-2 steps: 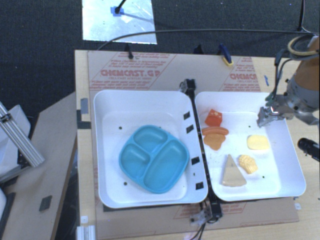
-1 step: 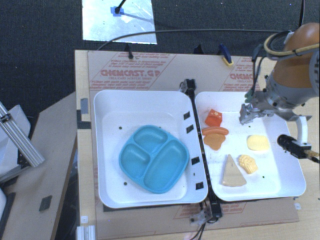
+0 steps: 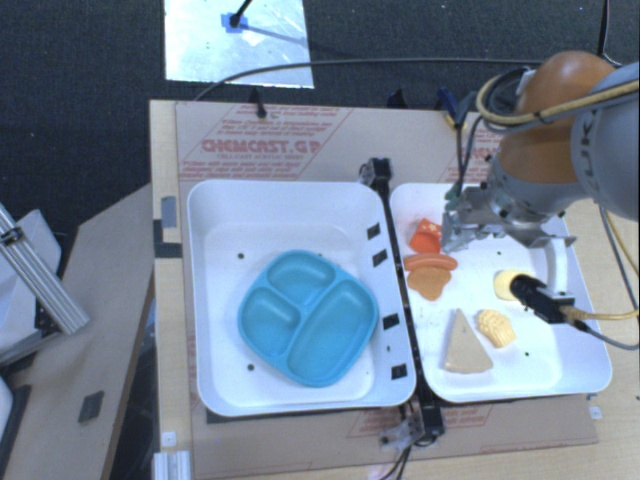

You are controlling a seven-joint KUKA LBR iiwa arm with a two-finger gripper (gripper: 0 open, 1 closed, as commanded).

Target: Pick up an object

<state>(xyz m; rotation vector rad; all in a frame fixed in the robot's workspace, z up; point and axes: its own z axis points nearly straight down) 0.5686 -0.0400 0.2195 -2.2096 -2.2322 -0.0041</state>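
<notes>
Five food pieces crowd the right bin [image 3: 585, 373] beneath the tool [image 3: 462, 230], its state indiscernible

Left bin [image 3: 215, 298] has the divided tray [image 3: 307, 316] sitting in it, right bin [image 3: 580, 368] holds the food bits with the wedge [image 3: 465, 346] nearest the front and the gripper [image 3: 458, 230] down at its back-left.

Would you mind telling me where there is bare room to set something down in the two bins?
Left bin: bare floor around the blue tray, widest behind it. Right bin: crowded mid-floor; bare strip by the front wall.
</notes>
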